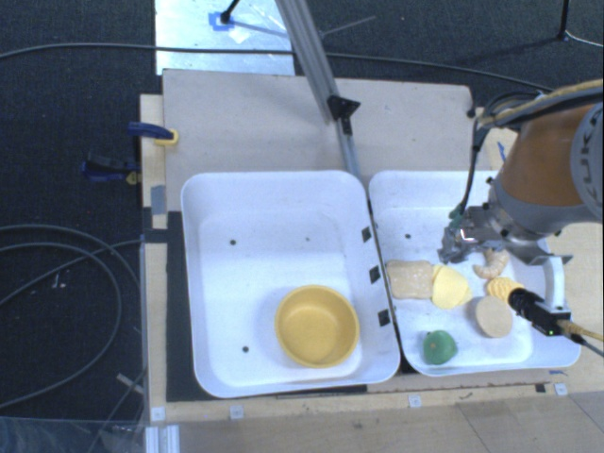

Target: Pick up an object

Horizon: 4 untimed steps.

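Note:
My gripper (461, 243) hangs over the middle of the right bin (406, 201), on the grey arm with the orange band that comes in from the right. Just below it lie a pale beige block (409, 278) and a yellow rounded piece (450, 288) that touch each other. To the right of them are a small tan piece (491, 268), a yellow ridged piece (504, 289) and a tan disc (493, 317). A green lump (438, 346) sits near the bin's front edge. Nothing shows in the gripper.
The left bin (236, 215) holds a yellow bowl (316, 326) at its front right. A grey pole (311, 55) slants down to the bench between the bins. Blue and yellow clamps (142, 144) grip the bench's left edge. Cables lie on the floor.

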{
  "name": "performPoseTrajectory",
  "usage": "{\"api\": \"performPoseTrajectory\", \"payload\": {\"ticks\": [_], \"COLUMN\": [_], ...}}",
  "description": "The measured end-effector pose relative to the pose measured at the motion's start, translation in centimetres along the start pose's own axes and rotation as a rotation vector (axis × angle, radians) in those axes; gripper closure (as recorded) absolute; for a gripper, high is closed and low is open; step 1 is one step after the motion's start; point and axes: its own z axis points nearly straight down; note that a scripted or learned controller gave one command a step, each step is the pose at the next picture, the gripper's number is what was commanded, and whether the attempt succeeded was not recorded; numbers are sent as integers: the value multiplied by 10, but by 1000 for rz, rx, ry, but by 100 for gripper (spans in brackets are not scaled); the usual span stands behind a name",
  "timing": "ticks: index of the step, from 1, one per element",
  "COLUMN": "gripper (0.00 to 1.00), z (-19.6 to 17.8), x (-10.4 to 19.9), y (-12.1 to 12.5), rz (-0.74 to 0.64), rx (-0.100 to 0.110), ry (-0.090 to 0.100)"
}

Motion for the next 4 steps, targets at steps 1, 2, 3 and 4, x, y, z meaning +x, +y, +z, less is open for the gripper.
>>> {"api": "performPoseTrajectory", "payload": {"ticks": [1,2,3,4], "gripper": [100,100,100,100], "z": [-59,-46,-46,-50], "x": [5,62,124,181], "y": [-5,-10,-13,-16], "rz": [-1,-5,-7,-6], "rx": [-4,3,2,3], "ry": [0,3,3,3]}}
